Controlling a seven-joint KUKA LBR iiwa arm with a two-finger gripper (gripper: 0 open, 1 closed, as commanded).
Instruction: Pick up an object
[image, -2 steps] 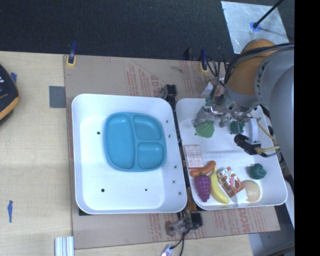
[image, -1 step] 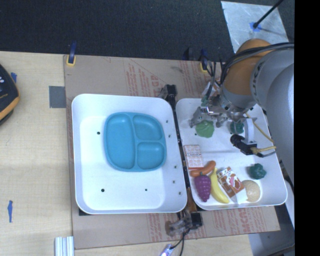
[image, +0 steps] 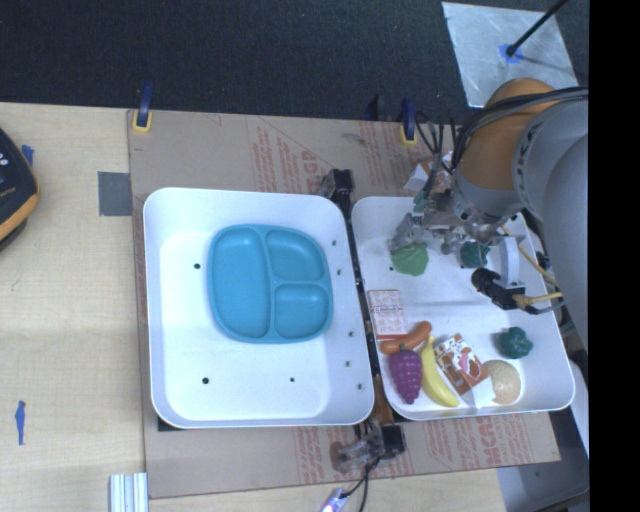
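My gripper (image: 413, 232) hangs over the back left part of the right bin (image: 445, 285), coming down from the grey arm with the orange band. A light green object (image: 409, 261) lies right below it, touching or nearly touching its tip; I cannot tell whether it is held. Along the bin's front lie a purple grape bunch (image: 404, 373), a yellow banana (image: 437, 377), a red and white packet (image: 461, 363) and a pale round bun (image: 504, 382). A sausage (image: 405, 340) and a small printed card (image: 386, 311) lie at the left wall. A dark green piece (image: 516, 342) sits at the right.
The left bin (image: 180, 350) holds a blue divided plate (image: 270, 282). A small teal item (image: 470, 255) sits near the arm at the back of the right bin. A black and yellow device (image: 12, 185) lies at the bench's far left edge.
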